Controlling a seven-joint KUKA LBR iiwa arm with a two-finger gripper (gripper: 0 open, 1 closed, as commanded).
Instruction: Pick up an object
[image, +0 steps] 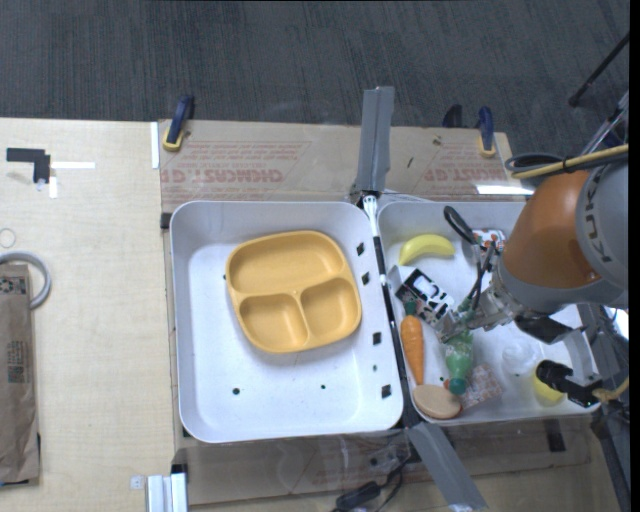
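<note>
Gripper (462, 322) low over the right bin (500, 212), among the carrot (412, 348), banana (426, 247) and a green item (458, 362); grip state I cannot tell; crowding could make it nudge the carrot and close on nothing.

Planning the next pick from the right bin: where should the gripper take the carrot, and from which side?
Probably grip the carrot across its thick upper half, coming straight down. It lies lengthwise along the right bin's left wall, tapering toward the round tan piece. Set the fingers across its width; the wall side looks tight, and the gripper sits just to its right.
</note>
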